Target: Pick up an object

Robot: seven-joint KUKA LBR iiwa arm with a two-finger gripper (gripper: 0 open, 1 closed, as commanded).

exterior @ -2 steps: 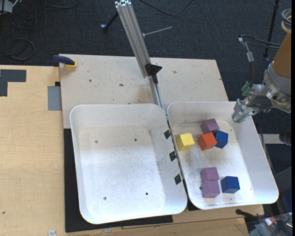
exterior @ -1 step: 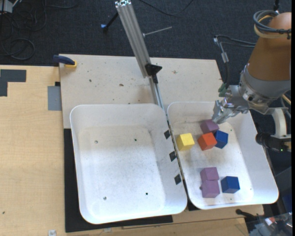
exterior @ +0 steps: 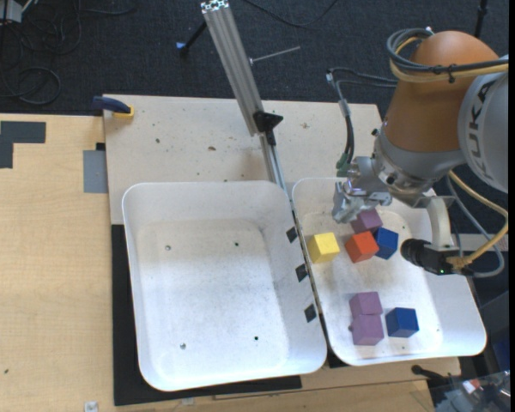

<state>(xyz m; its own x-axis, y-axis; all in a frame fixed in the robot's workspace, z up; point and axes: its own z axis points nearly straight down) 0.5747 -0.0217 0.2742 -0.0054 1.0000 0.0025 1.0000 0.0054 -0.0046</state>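
Note:
The right bin (exterior: 463, 337) holds several small blocks. A yellow cube (exterior: 324, 245) lies near its left wall, with an orange cube (exterior: 361, 246) and a blue cube (exterior: 386, 242) beside it. A purple block (exterior: 369, 221) sits just behind those. Nearer the front lie two purple blocks (exterior: 366, 318) pressed together and another blue cube (exterior: 402, 321). My gripper (exterior: 353, 206) hangs over the back of this bin, right above the purple block and behind the orange cube. Nothing shows between its fingers.
The left bin (exterior: 154, 230) stands alongside, sharing a divider with black clips (exterior: 299, 270). A slanted aluminium post (exterior: 238, 67) rises behind the bins. A black cylinder on the arm (exterior: 425, 256) juts over the right bin's right side.

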